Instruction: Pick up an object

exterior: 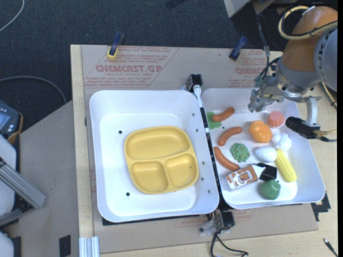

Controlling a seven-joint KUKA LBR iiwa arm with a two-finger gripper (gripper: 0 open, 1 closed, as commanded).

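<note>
White plastic is the material of both bins on the brown bench (pixel 161 63). The left bin (pixel 104 143) is the bigger one in this view and it carries a yellow tray (pixel 161 158) with three compartments, lying near its middle. The right bin (pixel 311 181) touches the left one along a dark seam and it holds all the small toy foods.

From the right side comes the grey arm (pixel 308 47) with its orange band, and its wrist is above the far part of the right bin. The gripper (pixel 259 104) hangs over the far rim area of this bin, near the upper sausage (pixel 224 113). How far its fingers are apart I cannot tell, and I see no object between them.

Among the foods, the corn cob (pixel 285 165) lies along the right side, and a small box (pixel 241 178) lies tilted near the front. Two more sausages (pixel 230 135) (pixel 225 158) lie close to the seam, one after the other. The orange fruit (pixel 260 131) is in the middle, with the white egg (pixel 265 153) just in front of it. A green broccoli piece (pixel 239 152) is left of the egg. A green pepper (pixel 270 189) sits at the front, just beside the box. A pink round piece (pixel 276 119) lies behind the orange fruit.
</note>
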